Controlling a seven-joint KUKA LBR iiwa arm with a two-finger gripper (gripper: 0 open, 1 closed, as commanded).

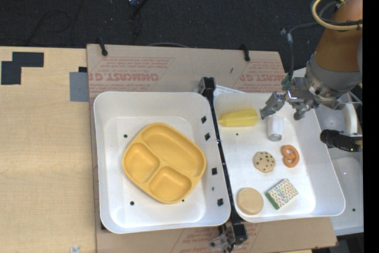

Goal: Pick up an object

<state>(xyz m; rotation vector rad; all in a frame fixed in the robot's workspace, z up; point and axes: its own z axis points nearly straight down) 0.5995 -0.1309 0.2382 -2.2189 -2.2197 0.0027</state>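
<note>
My gripper (288, 105) hovers with fingers apart, clamping nothing, over the right bin (331, 186) (approach step). The grey cup (273, 128) lies just below; next I descend onto it.

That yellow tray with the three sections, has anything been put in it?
Empty. The yellow tray lies flat in the left bin, and all three of its sections show bare yellow. The food items lie in the right bin.

divided plate (164, 170) in left bin (112, 127); corn (238, 119), cookie (264, 162), pretzel (290, 155) in right bin (323, 186) (corn rearmost)
</note>
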